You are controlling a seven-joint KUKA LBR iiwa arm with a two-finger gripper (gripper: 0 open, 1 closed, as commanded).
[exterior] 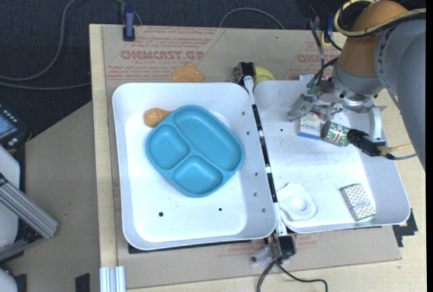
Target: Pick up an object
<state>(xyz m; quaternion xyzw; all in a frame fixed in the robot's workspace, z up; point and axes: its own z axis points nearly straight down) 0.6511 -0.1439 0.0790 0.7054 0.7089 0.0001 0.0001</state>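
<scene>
The bench (pixel 169 47) is the biggest thing here, a tan board with red lettering printed along its 12 o'clock edge and a blue clip (pixel 128 22) stuck on near the 11 o'clock corner. On it sit the two white bins. The left bin (pixel 135 203) holds a big blue divided plate (pixel 195 149), three compartments, sitting a bit toward that bin's 12 o'clock side. A small orange blob (pixel 155 116) is touching the plate's 10 o'clock rim. Another orange piece (pixel 187 72) lies on the bench just outside the bin at 12 o'clock, and something yellow-green (pixel 264 74) peeks out where the two bins meet at the top.

The arm (pixel 379 40) comes in from 3 o'clock, grey with the orange band up top, and hangs over the right bin (pixel 325 169). The gripper (pixel 323 108) is down in that bin's 12 o'clock half, right over a little white and blue box (pixel 310 128), with a small green bottle (pixel 336 134) lying on its side just beside the box at 3 o'clock. Honestly can't tell if the fingers are spread or pressed together, too much metal clutter there, and I can't see anything actually pinched.

Down at the right bin's 5 o'clock corner there's a small patterned packet (pixel 357 201), and at 7 o'clock a white crumpled lump (pixel 298 203), well apart from the gripper.
</scene>
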